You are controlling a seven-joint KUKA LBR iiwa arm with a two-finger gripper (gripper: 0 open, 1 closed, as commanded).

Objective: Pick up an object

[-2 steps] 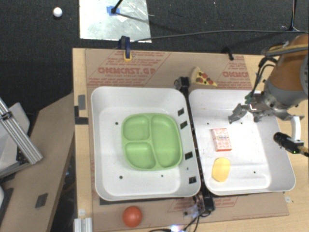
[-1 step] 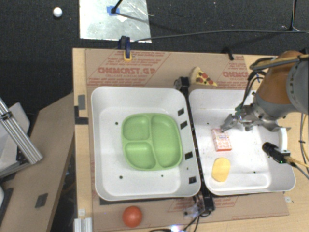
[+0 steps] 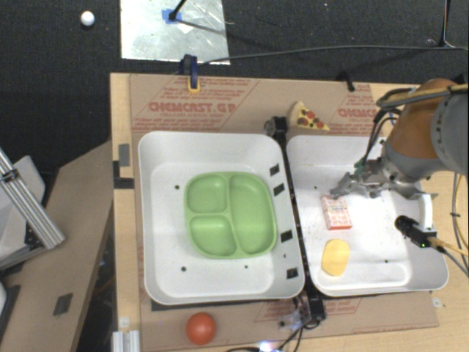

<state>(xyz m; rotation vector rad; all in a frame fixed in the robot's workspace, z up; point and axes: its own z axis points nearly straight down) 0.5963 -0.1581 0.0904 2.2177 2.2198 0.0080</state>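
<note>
In the right bin (image 3: 410,270) lie a small red-and-white box (image 3: 336,213) and, nearer the front, a yellow rounded object (image 3: 335,257). My gripper (image 3: 343,189) is low in this bin, just above and behind the box's far end, on the grey arm with its orange band (image 3: 414,127) coming in from the right. Whether it touches the box cannot be made out. The left bin (image 3: 165,160) holds a green divided plate (image 3: 230,213).
A toy pizza slice (image 3: 308,116) lies on the cardboard behind the bins. A red ball (image 3: 201,328) sits at the bench's front edge. A black connector (image 3: 412,231) with cable hangs over the right bin's right side. A foil sheet (image 3: 172,20) lies at the back.
</note>
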